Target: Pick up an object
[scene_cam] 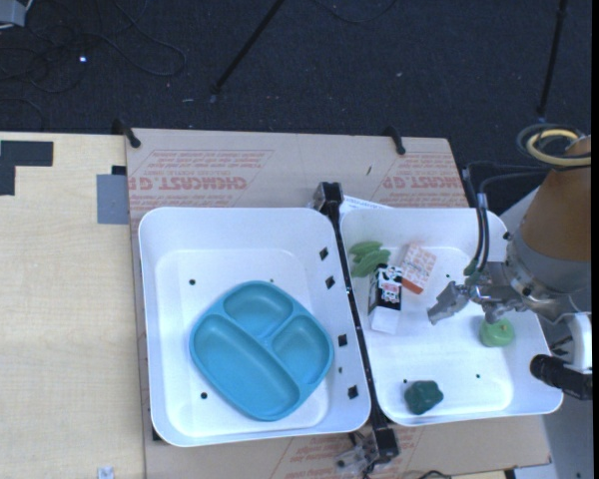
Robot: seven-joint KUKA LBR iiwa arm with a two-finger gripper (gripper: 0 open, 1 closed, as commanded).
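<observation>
1. Nearest the camera: dark green lump [422, 396] at the near edge of the right bin [449, 407], untouched.
2. Left bin [170, 247] holds a blue divided plate [262, 348].
3. Mid right bin: gripper [447, 304] hangs low over bare floor; fingers look spread, pinching nothing. Light green piece [497, 332] sits just beside the wrist.
4. Farther back: small black-and-white box [388, 297], red-and-white packet [416, 266], green leafy item [366, 256].
5. Judgement: nothing picked yet; choosing, closing and lifting all remain.
</observation>
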